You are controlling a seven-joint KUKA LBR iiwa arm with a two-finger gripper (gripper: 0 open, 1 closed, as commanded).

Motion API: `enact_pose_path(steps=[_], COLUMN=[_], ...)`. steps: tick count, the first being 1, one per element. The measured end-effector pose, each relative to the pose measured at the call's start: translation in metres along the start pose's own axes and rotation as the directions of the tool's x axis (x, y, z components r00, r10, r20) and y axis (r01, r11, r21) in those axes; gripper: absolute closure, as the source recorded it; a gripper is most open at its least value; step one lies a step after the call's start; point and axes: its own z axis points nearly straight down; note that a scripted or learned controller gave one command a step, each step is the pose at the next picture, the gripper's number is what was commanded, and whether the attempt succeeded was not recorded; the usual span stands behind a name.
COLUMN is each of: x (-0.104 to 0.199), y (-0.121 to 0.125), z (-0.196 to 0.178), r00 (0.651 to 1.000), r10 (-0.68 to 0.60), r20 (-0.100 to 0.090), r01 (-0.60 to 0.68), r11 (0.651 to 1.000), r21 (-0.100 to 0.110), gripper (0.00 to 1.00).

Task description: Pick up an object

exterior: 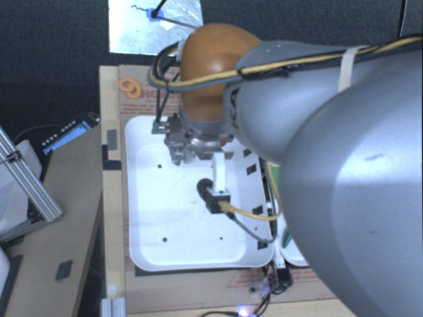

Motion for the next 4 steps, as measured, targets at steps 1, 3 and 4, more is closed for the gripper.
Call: enact_pose_path(steps=[1,3,4], x=[0.012,0.012,0.012], y=[0.021,0.020,0.021], z=[-0.060,-0.078,-0.088], r00=[1.000,1.000,1.000], r10=[0.009,-0.002,-0.008], r20=[-0.002,0.000,0.000], r01=[-0.009,0.002,0.008], r11=[1.000,1.000,1.000], r21=[-0.007,-0.004,-0.005], gripper=[1.00,1.00,1.00])
